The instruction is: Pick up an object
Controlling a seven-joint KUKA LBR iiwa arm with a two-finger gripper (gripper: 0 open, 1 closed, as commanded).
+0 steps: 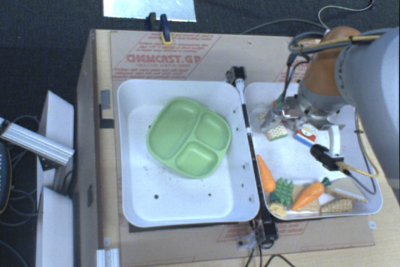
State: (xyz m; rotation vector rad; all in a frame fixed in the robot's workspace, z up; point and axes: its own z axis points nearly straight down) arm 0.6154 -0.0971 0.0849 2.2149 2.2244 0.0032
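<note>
A: What is lying in the left white plastic bin [134, 153]?

B: A light green plastic plate with three sections [189, 136] is sitting in the middle of it.

A: And in the right white bin [369, 206]?

B: Toy food is waiting there. A pale waffle-like cracker piece [275, 132] is lying just under the metal two-finger gripper [282, 114], a little to its left. An orange toy carrot [265, 174] is lying near the wall between the bins, pointing up and down that wall.

A: Is the gripper holding anything?

B: I cannot tell (the grey arm is hiding part of it).

A: Is there room to move?

B: I think so. The cracker is sitting nearest, with bare floor around it. The lower edge is getting crowded with a second carrot [309, 194] and a green leafy toy [282, 191].
</note>
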